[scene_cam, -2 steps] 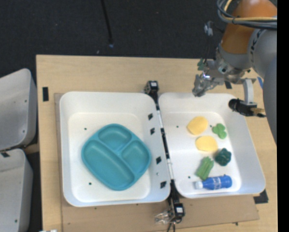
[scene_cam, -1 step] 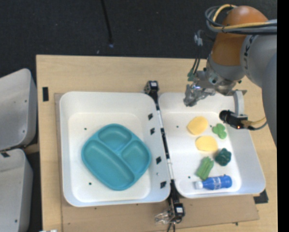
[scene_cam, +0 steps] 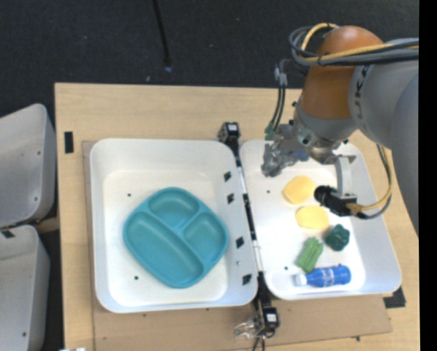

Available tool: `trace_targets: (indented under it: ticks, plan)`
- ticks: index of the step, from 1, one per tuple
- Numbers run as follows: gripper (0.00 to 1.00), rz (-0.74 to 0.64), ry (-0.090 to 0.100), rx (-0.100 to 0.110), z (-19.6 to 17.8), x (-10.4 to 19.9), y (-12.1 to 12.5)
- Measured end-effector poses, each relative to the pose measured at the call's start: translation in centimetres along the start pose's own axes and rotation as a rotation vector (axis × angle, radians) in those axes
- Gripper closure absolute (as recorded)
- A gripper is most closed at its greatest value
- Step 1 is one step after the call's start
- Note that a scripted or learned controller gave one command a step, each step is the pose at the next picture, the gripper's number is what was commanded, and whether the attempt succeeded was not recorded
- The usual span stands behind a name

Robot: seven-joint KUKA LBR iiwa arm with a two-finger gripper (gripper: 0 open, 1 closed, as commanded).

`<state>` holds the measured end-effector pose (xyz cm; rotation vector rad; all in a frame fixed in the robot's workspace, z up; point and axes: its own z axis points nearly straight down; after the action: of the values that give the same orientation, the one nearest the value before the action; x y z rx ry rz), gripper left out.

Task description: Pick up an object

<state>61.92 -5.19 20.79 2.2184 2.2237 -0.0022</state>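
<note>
Gripper (scene_cam: 273, 161) low over right bin (scene_cam: 372, 269), back-left corner; finger state cannot tell. Two yellow pieces (scene_cam: 299, 189), green block (scene_cam: 310, 254), blue bottle (scene_cam: 323, 276) nearby. Teal tray (scene_cam: 175, 236) in left bin (scene_cam: 101, 218).

A wooden bench (scene_cam: 167, 108) bears two white bins (scene_cam: 101, 225) side by side.

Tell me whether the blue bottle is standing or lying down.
Lying down. The blue bottle rests on its side along the right bin's front edge, white cap pointing left.

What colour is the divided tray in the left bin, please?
Teal blue; the tray shows clearly in the camera view.
</note>
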Motion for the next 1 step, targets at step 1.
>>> trace_targets:
  ticks: [1]
  plan:
    - [1.0, 0.0, 0.002, 0.0, -1.67, 4.15, -2.53]
